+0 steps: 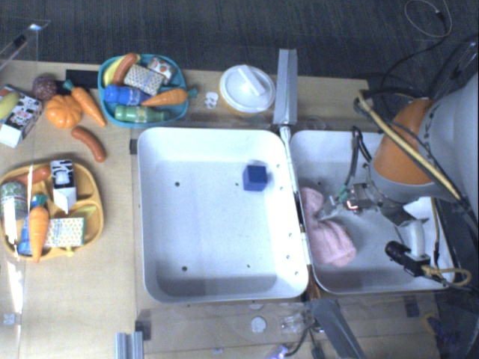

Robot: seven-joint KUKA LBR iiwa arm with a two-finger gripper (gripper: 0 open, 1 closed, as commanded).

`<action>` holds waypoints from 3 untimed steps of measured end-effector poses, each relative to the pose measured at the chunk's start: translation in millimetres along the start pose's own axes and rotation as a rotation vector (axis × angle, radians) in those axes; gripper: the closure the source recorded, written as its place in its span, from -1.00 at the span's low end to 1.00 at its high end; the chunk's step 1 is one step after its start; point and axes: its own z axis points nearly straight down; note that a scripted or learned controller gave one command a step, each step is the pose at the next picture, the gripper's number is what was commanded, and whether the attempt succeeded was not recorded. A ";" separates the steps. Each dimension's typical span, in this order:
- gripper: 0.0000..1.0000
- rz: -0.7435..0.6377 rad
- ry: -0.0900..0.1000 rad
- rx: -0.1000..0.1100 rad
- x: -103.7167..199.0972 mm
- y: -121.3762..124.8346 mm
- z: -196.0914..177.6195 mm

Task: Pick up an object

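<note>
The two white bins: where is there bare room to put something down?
Most of the left bin is bare floor around the blue cube. The right bin is crowded: pink cloth against the divider, the hand beside it.

This is a robotics lab, set up for grasping trials. A wooden bench [112, 290] stands on dark office carpet [224, 13] and bears two shallow white bins, the left bin [187, 275] and the right bin [374, 283], side by side. Loose cables [426, 10] trail over the floor at the far right. On the bench's left sit a blue bowl [142, 114] and a yellow tray [90, 200] of plastic toy food, stock for testing rather than cooking.
</note>
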 end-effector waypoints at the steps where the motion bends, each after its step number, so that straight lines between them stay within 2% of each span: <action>1: -1.00 -0.081 -0.001 -0.008 -3.6 -53.9 -1.5; 2: -1.00 0.231 0.001 -0.001 -5.7 1.6 0.5; 3: -1.00 0.103 0.001 -0.001 -18.7 67.5 1.8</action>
